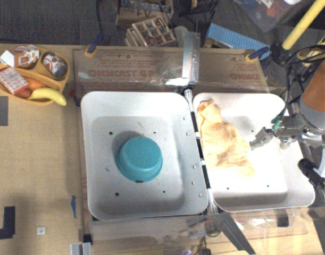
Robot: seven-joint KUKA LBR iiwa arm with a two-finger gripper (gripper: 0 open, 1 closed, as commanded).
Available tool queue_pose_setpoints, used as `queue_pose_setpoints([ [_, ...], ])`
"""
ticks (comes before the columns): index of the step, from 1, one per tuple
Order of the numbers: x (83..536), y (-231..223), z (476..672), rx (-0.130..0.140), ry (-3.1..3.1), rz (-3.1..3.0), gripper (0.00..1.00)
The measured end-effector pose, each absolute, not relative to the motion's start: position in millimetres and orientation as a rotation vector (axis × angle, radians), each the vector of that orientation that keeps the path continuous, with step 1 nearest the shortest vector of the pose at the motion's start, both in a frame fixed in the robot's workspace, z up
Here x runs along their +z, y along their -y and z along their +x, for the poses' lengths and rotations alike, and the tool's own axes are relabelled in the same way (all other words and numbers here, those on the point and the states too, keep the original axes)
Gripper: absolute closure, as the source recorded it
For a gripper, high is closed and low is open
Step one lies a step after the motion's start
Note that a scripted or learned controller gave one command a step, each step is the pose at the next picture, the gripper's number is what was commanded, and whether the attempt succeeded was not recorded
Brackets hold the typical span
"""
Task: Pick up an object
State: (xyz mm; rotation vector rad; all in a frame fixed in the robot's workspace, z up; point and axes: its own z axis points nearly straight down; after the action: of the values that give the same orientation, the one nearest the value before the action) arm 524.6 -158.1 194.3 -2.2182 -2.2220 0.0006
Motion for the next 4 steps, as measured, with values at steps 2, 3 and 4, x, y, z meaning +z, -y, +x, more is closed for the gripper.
queue_pose_setpoints([
  [2,164,172,524.7,-0.001,2.427,-1.999,0.00],
  [3,90,145,511.4,-0.008,2.496,-1.927,0.00],
  [4,91,119,504.8,-0.009,2.532,-1.881,0.00],
])
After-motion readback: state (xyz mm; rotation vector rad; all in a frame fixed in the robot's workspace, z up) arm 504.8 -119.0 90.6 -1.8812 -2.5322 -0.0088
